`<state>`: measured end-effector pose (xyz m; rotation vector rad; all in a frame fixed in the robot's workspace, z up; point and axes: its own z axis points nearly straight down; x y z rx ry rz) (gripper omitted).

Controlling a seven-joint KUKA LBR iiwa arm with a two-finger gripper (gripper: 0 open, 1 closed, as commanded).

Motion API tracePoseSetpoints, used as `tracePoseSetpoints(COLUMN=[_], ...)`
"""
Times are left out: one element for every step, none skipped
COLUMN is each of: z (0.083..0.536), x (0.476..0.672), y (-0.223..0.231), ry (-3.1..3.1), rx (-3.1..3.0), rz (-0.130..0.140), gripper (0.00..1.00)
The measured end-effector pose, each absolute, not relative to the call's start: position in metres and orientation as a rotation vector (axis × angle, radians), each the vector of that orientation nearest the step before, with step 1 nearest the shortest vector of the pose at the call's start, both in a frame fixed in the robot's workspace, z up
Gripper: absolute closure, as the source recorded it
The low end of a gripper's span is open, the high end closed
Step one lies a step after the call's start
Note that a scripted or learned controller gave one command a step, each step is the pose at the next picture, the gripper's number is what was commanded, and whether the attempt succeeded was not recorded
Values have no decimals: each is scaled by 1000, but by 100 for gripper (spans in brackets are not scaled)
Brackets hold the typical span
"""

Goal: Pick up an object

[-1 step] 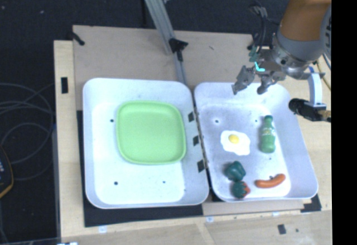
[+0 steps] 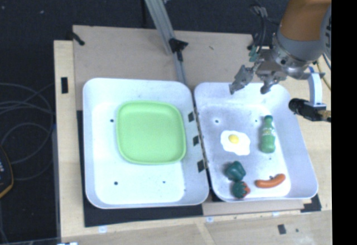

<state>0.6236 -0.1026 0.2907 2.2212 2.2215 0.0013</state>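
Gripper [image 2: 250, 85] hangs over the far edge of the right bin [image 2: 298, 143], fingers spread apart with nothing between them. Everything else I'll place off the fried egg [image 2: 235, 142] sitting mid-bin: green bottle [image 2: 268, 134] just to its right, green pepper [image 2: 235, 169] a bit nearer the camera, a small red-and-green piece [image 2: 240, 188] just past that, and a sausage [image 2: 270, 182] off toward the near right corner. Way left of the egg, the other bin [image 2: 100, 143] has a green plate [image 2: 150, 131] in it.
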Motion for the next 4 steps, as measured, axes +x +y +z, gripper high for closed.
tracePoseSetpoints(z=[248,186,126,140], x=[625,628,620,621], y=[-99,-96,-99,-99], ry=[2222,2223,2223,2219], rx=[2223,2225,2225,2223], rz=[-3,-6,-6,3], gripper=[0,0,0,100])
